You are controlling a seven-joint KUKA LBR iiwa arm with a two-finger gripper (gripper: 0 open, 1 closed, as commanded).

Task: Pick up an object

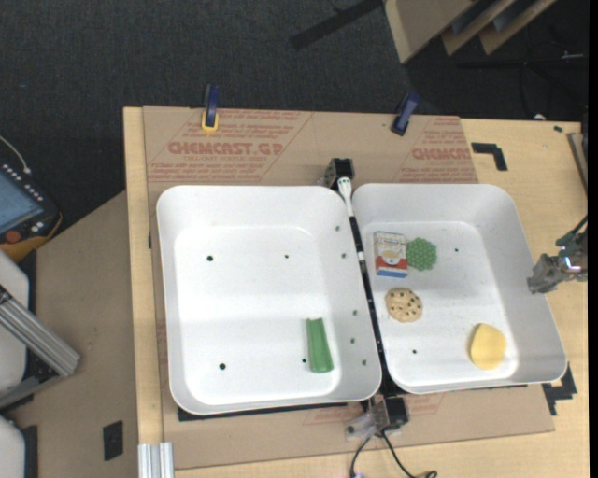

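Gripper (558, 269) at the right bin's (523, 233) outer rim — too small to tell its grip.

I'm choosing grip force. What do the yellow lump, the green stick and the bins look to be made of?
Yellow lump: probably soft foam or matte plastic, a dull rounded surface without glare. Green stick: looks like matte plastic or foam, evenly colored. Bins: likely thin molded plastic, smooth white with rounded rims.

Dark carpet floor (140, 47); brown cardboard-covered bench (299, 140); wooden furniture (467, 23) top right; aluminium rail (37, 327) left.
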